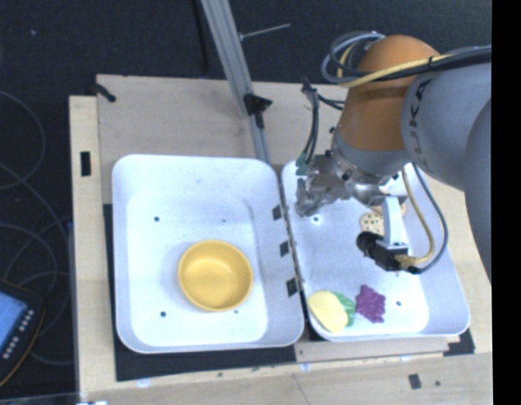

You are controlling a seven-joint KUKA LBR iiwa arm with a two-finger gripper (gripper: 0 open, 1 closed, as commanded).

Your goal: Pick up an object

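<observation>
Nearest the front edge of the right bin [446,319]: a yellow-and-green toy [330,310] and, just beside it, a purple grape bunch [371,302], both lying loose on the bin floor. Left bin [142,201]: a yellow bowl [214,274] sits toward its front, upright, untouched.

Farther back in the right bin, a small speckled biscuit-like piece [371,222] lies partly hidden by the arm's hardware.

Gripper [310,202] is low at the back left corner of the right bin, close to the wall shared with the left bin. Cannot tell whether its jaws are apart or together; nothing visible between them.

Judgement: no pick made yet. Every object rests in a bin; the grasp and the lift remain.
</observation>
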